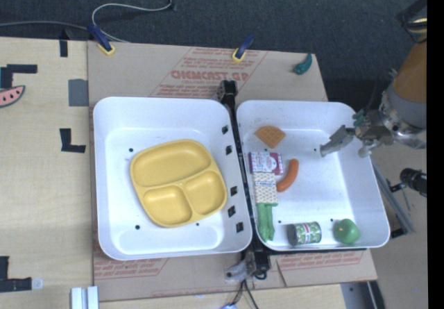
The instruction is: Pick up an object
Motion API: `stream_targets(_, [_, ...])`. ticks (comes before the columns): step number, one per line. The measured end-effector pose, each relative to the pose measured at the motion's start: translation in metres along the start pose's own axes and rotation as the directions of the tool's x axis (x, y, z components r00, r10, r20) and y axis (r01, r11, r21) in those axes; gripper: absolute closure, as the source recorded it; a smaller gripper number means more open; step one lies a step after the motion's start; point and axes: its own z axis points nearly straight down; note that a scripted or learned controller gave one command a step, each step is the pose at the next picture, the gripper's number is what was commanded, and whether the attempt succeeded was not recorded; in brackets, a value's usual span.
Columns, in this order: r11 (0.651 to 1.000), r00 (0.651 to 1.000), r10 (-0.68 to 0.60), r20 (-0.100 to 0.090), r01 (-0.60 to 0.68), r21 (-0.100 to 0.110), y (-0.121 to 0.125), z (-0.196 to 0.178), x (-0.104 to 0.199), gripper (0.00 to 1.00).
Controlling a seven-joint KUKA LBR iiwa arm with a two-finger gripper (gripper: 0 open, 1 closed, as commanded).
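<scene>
Gripper (331, 144) hangs over right bin (368, 182), upper right part, grasping nothing; finger spread cannot be told. Pick not yet made. Candidates lie untouched: hot dog (288, 174) nearest, waffle (270, 136), can (304, 233), green apple (346, 231). Descent, grasp and lift remain.

Both bins (111, 162) look like smooth white plastic with a faint sheen. The yellow tray (179, 181) is matt plastic. Under the bins lies brown cardboard (201, 75), dull and printed in red. The bench (35, 189) has a pale wood-grain look. The can (304, 233) shines like metal under a paper label. The apple (346, 231) and sausage (288, 174) look glossy plastic. The gripper (333, 144) is grey metal.
</scene>
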Motion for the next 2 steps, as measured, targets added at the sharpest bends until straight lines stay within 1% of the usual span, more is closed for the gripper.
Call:
stream_targets(1, [1.000,1.000,0.000,-0.001,0.000,0.002,-0.018,0.105,0.024,0.00])
stream_targets(2, [1.000,1.000,-0.001,0.001,0.001,-0.008,0.048,0.144,0.063,0.00])
